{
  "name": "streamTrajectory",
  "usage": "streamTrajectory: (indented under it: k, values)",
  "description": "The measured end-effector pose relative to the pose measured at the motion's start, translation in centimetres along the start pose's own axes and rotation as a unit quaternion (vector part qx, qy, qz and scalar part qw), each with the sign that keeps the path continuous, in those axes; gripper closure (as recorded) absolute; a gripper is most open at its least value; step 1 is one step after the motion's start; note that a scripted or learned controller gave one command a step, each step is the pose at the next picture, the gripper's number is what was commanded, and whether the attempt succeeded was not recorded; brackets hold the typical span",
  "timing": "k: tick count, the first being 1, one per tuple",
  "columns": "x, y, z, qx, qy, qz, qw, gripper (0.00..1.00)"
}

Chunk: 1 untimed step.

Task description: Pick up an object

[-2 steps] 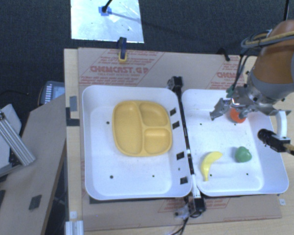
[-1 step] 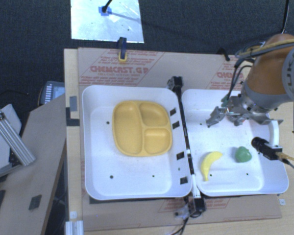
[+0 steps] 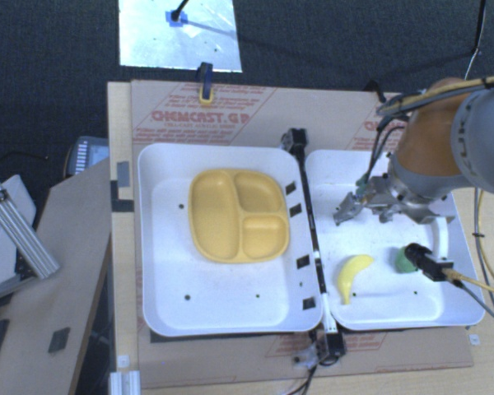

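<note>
A yellow banana [image 3: 352,276] lies near the front left of the right bin [image 3: 337,171]. A small green object [image 3: 405,260] rests to its right, partly covered by a black cable plug. My gripper [image 3: 365,212] hangs over the middle of the right bin, behind the banana and apart from it. It stands open with nothing between its fingers. The grey arm with its orange band [image 3: 432,142] reaches in from the right.
A yellow divided plate [image 3: 237,215] sits in the left bin [image 3: 160,303]. A black divider strip [image 3: 307,220] runs between the bins. Cables [image 3: 469,282] trail over the right bin's right side. Cardboard [image 3: 230,113] lies under both bins.
</note>
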<state>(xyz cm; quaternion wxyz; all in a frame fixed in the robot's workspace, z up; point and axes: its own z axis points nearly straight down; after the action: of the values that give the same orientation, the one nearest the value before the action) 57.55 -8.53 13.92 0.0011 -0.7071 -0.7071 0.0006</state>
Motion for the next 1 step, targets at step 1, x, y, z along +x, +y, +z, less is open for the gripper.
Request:
streamTrajectory:
  k: [1]
  values:
    - [-0.09,0.14,-1.33,-0.003,-0.001,0.001,1.0,1.0]
